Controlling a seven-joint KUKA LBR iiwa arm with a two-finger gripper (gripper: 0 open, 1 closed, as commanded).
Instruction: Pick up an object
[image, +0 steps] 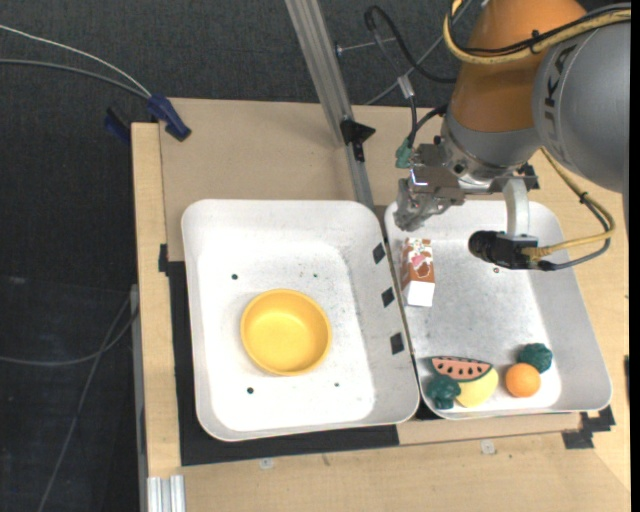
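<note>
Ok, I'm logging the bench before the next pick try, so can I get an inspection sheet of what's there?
Surface: wooden bench bearing two white bins side by side, left bin and right bin.
Job's things: small carton in the right bin near the divide; watermelon slice, banana, orange and two green pieces along its near edge.
Clutter: yellow bowl in the left bin.
Hand: hand hangs just above the carton's far end; nothing seen between its fingers.
Cables: yellow and black cables loop off the wrist; grey cable on the floor, far left.
Surroundings: dark carpet, metal pole, blue clamp.
</note>
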